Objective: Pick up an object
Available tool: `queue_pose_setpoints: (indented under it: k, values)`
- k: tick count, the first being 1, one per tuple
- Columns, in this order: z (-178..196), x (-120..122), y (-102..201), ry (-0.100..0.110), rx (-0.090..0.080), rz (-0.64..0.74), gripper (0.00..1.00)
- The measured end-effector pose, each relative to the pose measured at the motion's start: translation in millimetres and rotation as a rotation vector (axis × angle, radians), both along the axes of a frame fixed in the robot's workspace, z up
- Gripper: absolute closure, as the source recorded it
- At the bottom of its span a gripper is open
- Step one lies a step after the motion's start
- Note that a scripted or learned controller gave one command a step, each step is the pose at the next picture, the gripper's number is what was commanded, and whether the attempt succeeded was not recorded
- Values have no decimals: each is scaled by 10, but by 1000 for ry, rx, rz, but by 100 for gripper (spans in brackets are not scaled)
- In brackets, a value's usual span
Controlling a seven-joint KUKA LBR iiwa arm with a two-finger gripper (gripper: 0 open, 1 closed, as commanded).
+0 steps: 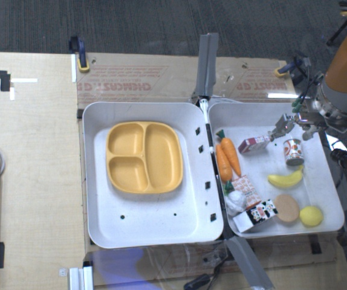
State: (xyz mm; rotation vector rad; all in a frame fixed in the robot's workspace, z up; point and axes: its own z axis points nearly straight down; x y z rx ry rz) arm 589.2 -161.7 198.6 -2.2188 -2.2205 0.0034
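Carton (254,144), a small red and white pack, lies flat in the upper part of the right bin (334,189), just right of the two carrots (227,158) and left of the can (292,151). The gripper (284,127) sits over the carton's right end, seemingly touching it; whether it is parted or clenched I cannot tell, and nothing shows the carton actually held. By its look the carton should be light and fairly stiff, though thin card may dent under a hard squeeze (its glossy faces could also slide). The best hold is probably across the short width near the middle, so it hangs level. Taken by one end it may swing or slip out. Banana (286,178), lemon (311,215) and a round biscuit-like thing (287,208) lie lower down, well apart from it. A yellow tray (144,157) rests in the left bin (95,180) on the desk (28,186).
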Motion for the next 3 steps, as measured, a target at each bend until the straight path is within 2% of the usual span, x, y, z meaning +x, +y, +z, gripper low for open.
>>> queue_pose_setpoints:
  k: [1, 2, 3]
  values:
    - [-990, -489, -491, -3, 4, 12, 0]
    - [-900, -487, -501, -3, 3, 9, 100]
    - [-693, -354, 66, -4, 0, 433, 100]
